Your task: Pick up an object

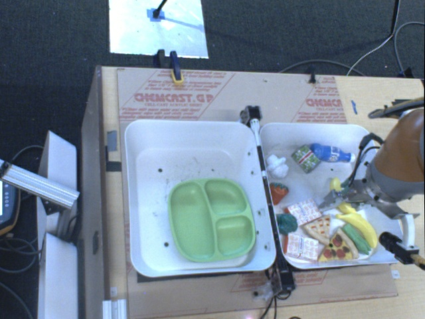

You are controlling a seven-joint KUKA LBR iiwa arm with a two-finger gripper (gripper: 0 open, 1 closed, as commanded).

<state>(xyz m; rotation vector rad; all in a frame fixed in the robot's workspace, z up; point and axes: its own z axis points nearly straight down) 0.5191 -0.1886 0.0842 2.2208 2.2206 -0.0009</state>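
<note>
The gripper [337,195] hangs low in the right bin [292,133], just above the banana [358,223]; whether its fingers are spread or clenched I cannot tell. Left of the banana lie pizza slices [319,228], and the left bin [143,145] holds a green divided tray [211,219].

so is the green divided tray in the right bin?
No, the green divided tray lies in the left bin; the right bin holds the toy food.
</note>
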